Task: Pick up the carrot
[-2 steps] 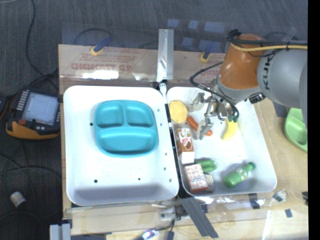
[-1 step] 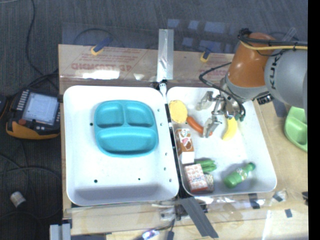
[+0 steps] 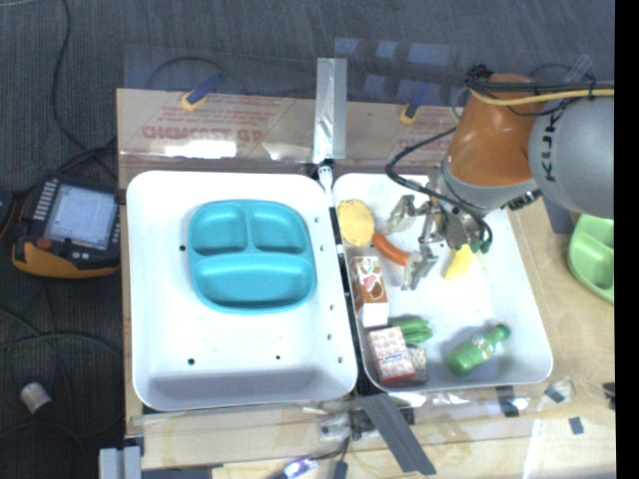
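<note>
Grey carpet round a bench (image 3: pixel 584 407) with two shallow white bins, and over the right bin (image 3: pixel 524 297) a metal two-finger gripper (image 3: pixel 411 239), fingers spread apart and grasping nothing. Just beneath and between them, small orange carrot (image 3: pixel 390 249), lying flat. Left of that a round yellow bun (image 3: pixel 354 221); nearer, a green plastic bottle (image 3: pixel 476 349); in the left bin (image 3: pixel 160 347), a blue divided plate (image 3: pixel 252 254).

Gripper (image 3: pixel 411 239) hangs open over the carrot (image 3: pixel 389 249) in the right bin (image 3: pixel 519 297); teal tray (image 3: pixel 250 252) lies left
</note>
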You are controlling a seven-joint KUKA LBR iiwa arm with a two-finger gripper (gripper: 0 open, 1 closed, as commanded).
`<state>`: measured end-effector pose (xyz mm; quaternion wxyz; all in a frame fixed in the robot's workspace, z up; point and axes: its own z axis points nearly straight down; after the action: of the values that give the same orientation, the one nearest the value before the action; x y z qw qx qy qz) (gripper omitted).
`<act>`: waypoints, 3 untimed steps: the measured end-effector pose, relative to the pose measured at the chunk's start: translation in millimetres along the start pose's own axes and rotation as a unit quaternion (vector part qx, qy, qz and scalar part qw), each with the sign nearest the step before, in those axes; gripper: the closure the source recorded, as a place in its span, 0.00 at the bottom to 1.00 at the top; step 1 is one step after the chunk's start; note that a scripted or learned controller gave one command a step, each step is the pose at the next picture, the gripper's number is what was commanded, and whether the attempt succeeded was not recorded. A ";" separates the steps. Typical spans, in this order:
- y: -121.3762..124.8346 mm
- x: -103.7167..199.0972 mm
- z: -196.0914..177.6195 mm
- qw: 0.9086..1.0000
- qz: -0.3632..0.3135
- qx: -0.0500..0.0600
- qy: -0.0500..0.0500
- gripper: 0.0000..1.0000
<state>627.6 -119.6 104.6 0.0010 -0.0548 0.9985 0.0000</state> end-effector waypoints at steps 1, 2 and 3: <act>-5.5 -20.8 -83.4 0.985 0.173 -0.001 -0.001 0.00; 11.3 16.7 8.5 0.998 0.063 0.000 0.000 0.00; 40.5 10.9 -79.5 0.992 0.126 -0.001 -0.001 0.00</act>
<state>612.2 -80.5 184.1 0.0016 0.0710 0.9975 0.0016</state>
